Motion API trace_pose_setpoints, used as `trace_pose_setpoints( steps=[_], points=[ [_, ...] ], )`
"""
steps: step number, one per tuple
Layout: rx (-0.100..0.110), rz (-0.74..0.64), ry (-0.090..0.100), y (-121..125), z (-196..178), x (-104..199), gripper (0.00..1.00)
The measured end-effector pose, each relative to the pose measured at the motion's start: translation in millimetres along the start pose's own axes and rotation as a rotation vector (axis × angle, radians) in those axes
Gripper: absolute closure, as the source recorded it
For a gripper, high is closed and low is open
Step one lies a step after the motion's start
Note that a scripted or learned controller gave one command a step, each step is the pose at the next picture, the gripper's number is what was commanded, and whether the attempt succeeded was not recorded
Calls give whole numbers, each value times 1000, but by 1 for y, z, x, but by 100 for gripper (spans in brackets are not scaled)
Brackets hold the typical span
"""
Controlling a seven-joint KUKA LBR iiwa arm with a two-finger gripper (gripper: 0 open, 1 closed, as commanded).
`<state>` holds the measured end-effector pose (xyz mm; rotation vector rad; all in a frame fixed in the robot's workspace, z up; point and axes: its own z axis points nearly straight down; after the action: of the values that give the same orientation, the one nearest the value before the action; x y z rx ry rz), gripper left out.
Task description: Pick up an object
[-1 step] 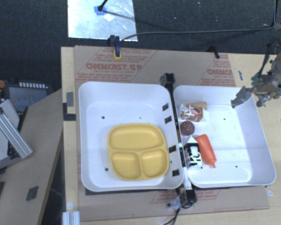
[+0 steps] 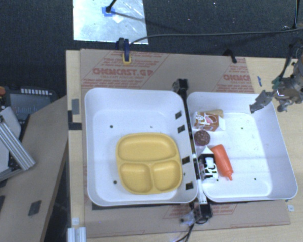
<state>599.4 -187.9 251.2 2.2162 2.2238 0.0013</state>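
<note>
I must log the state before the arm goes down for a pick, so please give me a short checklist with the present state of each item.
1. Objects lie in the right bin: orange carrot toy, round brown piece, printed packet, black-and-white item: ok.
2. Pincer is above the right bin's far right corner, away from the objects: not ok for a grasp yet.
3. Pincer carries nothing: ok.
4. Objects crowd the divider wall, little room: not ok.
5. Yellow tray sits apart in the left bin: ok.
6. Finger opening: cannot tell.

Robotics lab: 2 white bins [image 2: 272,135] on cardboard-covered bench [image 2: 156,67], cables at 12 o'clock, aluminium rail [image 2: 10,140] at 9 o'clock.
</note>
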Motion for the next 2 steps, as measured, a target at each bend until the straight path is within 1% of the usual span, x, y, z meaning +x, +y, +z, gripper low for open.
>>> trace_pose_setpoints(
  steps=[1,2],
  points=[
    [2,2,0,7,47,-6,0],
    [4,3,1,4,101,-15,0]
  ],
)
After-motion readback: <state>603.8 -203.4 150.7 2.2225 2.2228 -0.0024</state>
